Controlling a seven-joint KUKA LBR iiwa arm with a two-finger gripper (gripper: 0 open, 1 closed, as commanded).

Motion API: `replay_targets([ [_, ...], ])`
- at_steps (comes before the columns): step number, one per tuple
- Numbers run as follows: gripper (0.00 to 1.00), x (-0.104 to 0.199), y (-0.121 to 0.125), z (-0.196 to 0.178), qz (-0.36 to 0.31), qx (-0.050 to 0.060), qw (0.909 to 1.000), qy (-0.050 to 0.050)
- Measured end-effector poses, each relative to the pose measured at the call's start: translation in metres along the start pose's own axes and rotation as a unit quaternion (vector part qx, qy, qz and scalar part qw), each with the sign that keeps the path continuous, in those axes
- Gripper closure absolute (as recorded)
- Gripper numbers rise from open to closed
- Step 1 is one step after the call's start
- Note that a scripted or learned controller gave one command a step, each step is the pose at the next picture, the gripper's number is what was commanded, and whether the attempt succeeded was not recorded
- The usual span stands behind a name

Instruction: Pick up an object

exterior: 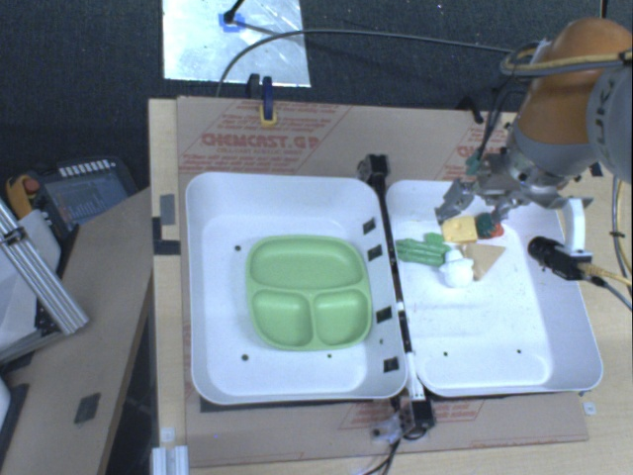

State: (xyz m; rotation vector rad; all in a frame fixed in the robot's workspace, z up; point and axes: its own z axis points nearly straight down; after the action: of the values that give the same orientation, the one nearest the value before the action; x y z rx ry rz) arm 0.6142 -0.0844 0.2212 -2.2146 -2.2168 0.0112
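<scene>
The tool (pixel 475 206), its state impossible to tell, is seen just above the yellow block (pixel 459 230) in the right bin (pixel 514 364), directly beneath it.

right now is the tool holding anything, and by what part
Cannot be told. The tool is low in the right bin, just above the yellow block in a cluster of small objects, but nothing is clearly seen between its tips.

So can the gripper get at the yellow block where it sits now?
Probably yes. The gripper hangs right above the yellow block in the right bin, nothing covering it. A green piece and white ball crowd close beside it, though.
</scene>
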Motion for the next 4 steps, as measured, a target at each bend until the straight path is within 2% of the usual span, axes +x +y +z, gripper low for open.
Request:
replay_targets([
  [1,0.0,0.0,0.002,-0.007,-0.001,-0.006,1.0,0.0],
  [2,0.0,-0.001,0.011,0.037,0.0,-0.005,1.0,-0.001],
  [3,0.0,-0.001,0.006,0.098,0.0,-0.004,1.0,0.0],
  [4,0.0,0.0,0.01,0.132,0.0,-0.009,1.0,0.001],
])
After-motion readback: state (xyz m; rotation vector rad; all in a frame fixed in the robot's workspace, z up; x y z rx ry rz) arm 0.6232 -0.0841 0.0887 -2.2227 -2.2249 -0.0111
